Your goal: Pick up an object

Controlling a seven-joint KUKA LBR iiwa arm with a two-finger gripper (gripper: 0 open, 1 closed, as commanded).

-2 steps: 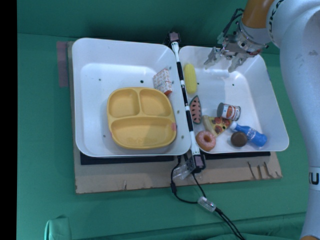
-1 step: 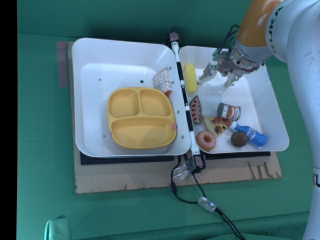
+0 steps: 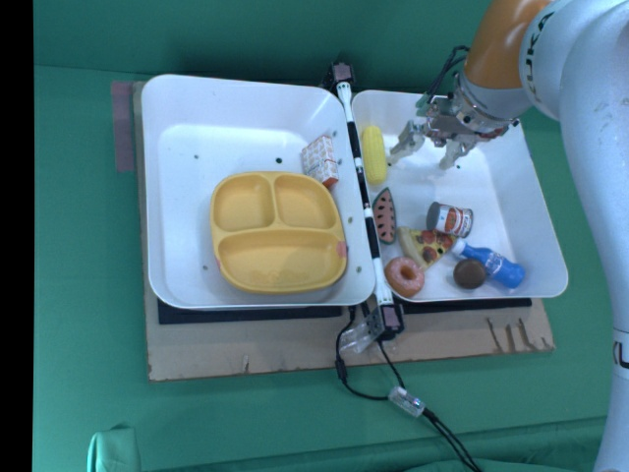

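Green cloth is covering the bench; cardboard base (image 3: 295,347) is sitting under two white bins. Nearest me, right bin (image 3: 536,283) is holding the donut (image 3: 404,276), pizza slice (image 3: 425,246), brown ball (image 3: 470,273) and blue bottle (image 3: 491,264); further in, can (image 3: 450,219) and watermelon slice (image 3: 385,215); corn cob (image 3: 373,154) is lying by the divider. Left bin (image 3: 177,106) is carrying the yellow tray (image 3: 278,232) and a small carton (image 3: 320,158). Gripper (image 3: 428,152) is hovering over the right bin's far end, fingers spread, nothing between them; I'm reading this as approach, no target committed. Next move, I'm thinking: line up over corn or can, descend, close.
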